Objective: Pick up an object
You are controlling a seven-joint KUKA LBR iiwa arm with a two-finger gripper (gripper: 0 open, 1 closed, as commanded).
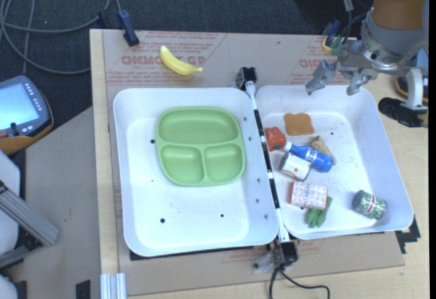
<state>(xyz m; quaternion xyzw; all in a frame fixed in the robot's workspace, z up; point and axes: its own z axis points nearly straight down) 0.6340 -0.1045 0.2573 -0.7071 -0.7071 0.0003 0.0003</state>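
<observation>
1. Our gripper (334, 82) hangs over the far rim of the right bin (392, 154), its two fingers spread wide with nothing between them, the grey wrist and orange band rising behind it at the far right.
2. We count the left bin (136, 209) as out of play for this move: it holds a green divided tray (200, 144), which looks too broad for our fingers.
3. The right bin holds the likely picks, and all of them lie nearer than the gripper, so we judge the coming reach runs toward the near side and slightly left.
4. The blue-and-white bottle (310, 155) lies on its side, its long axis running left to right with a slight slant; a grasp would want the fingers set across that axis.
5. The pink patterned packet (308, 194) lies flat further to the near side, over something green (317, 214).
6. The brown toast-like piece (298, 124) is the closest item to the gripper, just near and left of it, lying flat.
7. The small can (368, 204) sits alone at the near right, well apart from the cluster, which we think makes it the cleanest target.
8. A banana (178, 62) lies on the cardboard beyond the left bin.
</observation>
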